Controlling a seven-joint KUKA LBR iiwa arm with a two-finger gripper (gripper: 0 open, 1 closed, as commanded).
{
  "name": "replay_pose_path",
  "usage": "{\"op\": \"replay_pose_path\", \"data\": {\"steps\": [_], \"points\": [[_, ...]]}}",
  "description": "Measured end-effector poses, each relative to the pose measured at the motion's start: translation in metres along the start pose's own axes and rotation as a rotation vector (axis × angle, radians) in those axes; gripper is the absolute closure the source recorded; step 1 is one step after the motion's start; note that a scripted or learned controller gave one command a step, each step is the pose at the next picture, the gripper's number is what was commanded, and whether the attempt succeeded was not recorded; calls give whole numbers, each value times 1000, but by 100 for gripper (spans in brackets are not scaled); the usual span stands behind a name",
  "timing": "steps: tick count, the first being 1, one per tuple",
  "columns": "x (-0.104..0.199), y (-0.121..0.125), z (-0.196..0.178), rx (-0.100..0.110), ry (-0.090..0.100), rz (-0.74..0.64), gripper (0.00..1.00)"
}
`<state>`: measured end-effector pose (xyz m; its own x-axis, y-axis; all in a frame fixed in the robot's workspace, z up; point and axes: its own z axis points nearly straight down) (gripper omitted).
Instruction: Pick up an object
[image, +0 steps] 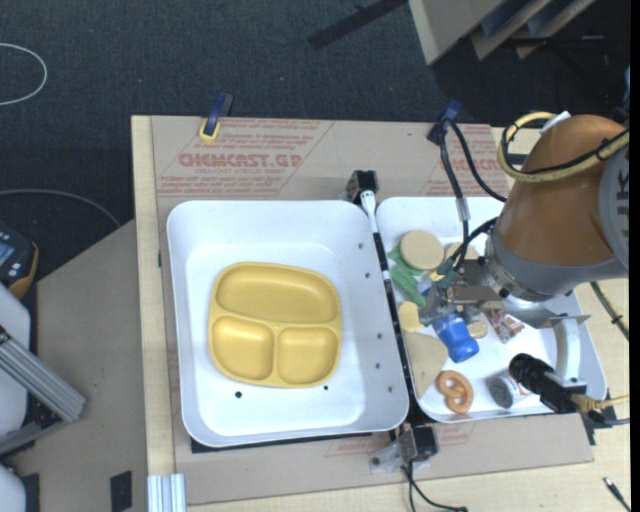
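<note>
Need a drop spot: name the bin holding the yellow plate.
The view's left bin, with the yellow plate; the right bin holds small clutter.

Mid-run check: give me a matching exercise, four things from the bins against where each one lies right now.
Things:
1. yellow three-compartment plastic plate
2. blue plastic cylinder
3. brown pretzel-shaped toy
4. tan round disc

Places:
A. right bin, toward the view's bottom edge
B. left bin, in the middle
C. right bin, toward the view's top edge
D. right bin's middle, just below the gripper

Pairs: 1-B, 2-D, 3-A, 4-C
</note>
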<state>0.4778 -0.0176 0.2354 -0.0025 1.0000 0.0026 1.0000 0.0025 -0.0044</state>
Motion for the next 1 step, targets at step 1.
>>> {"op": "replay_pose_path", "data": {"steps": [1], "points": [[-6, -7, 5, 0, -1, 3, 100]]}}
